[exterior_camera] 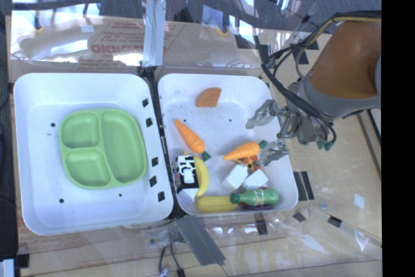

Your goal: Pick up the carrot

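Two orange carrots lie in the right bin [170,84]. One carrot [189,137] lies aslant near the bin's left wall, its green top pointing down-right. The other carrot [242,152] lies near the middle right, with its green top toward the arm. My gripper [268,133] hangs low over the bin's right side, open. Its upper finger [260,115] is over bare bin floor. The lower finger [276,151] sits just right of the second carrot's green top. No object sits between the fingers.
A banana [203,186], a white block [237,176], a green bottle [257,196] and a black-and-white card [187,172] crowd the right bin's front. An orange wedge [208,97] lies at its back. The left bin [26,159] holds a green divided plate [104,147].
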`<control>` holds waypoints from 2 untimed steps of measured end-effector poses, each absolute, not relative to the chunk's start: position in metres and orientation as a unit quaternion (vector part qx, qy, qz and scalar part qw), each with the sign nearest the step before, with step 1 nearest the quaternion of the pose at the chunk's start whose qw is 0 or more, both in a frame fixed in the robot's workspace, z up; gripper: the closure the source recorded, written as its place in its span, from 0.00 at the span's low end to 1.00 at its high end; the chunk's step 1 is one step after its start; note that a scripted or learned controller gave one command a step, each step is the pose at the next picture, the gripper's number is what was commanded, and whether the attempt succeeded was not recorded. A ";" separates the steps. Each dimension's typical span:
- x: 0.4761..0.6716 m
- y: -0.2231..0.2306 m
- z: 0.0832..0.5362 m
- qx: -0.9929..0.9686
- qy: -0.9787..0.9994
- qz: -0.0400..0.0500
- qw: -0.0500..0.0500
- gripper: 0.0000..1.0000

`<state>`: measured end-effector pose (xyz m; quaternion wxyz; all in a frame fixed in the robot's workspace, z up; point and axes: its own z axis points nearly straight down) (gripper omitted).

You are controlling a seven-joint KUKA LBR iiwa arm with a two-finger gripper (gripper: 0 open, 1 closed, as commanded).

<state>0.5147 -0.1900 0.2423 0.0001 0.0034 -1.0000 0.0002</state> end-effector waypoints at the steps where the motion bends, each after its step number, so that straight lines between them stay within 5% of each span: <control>1: 0.536 -0.156 0.092 -0.011 -1.000 0.000 -0.001 0.00; 2: 0.538 -0.154 0.102 -0.006 -1.000 0.000 -0.001 1.00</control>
